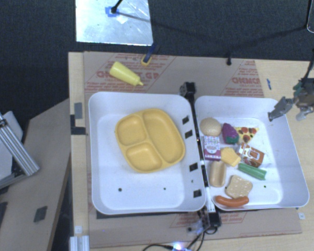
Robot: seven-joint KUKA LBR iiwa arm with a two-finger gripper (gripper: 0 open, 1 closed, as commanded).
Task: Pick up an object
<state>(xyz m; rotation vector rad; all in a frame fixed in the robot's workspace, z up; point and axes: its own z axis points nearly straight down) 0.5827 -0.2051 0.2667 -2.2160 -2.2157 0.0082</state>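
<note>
Left of the metal-looking grey gripper [292, 109], two smooth white plastic bins [107, 140] are sitting on printed matt cardboard [162, 69], a glossy yellow plastic tray [149, 139] is gleaming, and farther up-left a dull, scuffed metal sheet [114, 14] is catching light.

A yellow mustard bottle [125, 73] lies on the cardboard [209, 69] behind the bins, near a blue-and-yellow marker [149, 55]. A shiny metal sheet [113, 14] lies farther back.

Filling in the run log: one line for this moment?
gripper: above right bin's far right corner, holding nothing | toy food: in right bin | yellow tray: left bin
</note>
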